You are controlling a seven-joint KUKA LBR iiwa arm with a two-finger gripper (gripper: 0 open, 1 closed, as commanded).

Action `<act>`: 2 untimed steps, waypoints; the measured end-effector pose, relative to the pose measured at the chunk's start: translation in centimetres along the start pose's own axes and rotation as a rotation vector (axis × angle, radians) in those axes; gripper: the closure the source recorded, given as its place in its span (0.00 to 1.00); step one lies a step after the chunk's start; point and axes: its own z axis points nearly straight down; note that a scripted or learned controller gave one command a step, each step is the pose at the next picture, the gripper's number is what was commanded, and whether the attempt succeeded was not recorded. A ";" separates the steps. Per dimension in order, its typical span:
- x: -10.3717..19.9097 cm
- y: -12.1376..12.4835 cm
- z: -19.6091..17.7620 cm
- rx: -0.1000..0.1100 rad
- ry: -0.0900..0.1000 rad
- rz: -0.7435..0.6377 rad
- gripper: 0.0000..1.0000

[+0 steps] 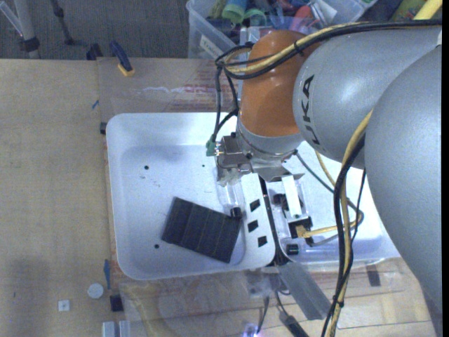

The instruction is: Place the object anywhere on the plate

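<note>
below the orange band, over the seam between the two bins, our gripper (235,202) hangs with its pale translucent fingers pointing down; we cannot tell how wide they stand, and we see nothing held between them. just beside the fingertips, down and to the left, lies the dark slatted rectangle (202,229), flat and slightly turned on the floor of the left bin (123,188), its upper right corner very near the gripper. we take this dark piece to be either the object or the plate, and we cannot say which from this view; no other loose item shows on the white floor apart from a few small dark specks. to do the step well, we judge that we should centre the fingers over the short width of whatever must be lifted, line them up with its tilt, and come straight down, keeping off the bin wall (256,220) that rises right beside us. beyond the bench, a clear tub of coloured toys (280,5) sits at the top.
</note>
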 end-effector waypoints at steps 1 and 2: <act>0.0 0.0 0.0 0.000 0.000 0.000 0.00; 0.0 0.1 -0.9 -0.001 -0.001 0.001 1.00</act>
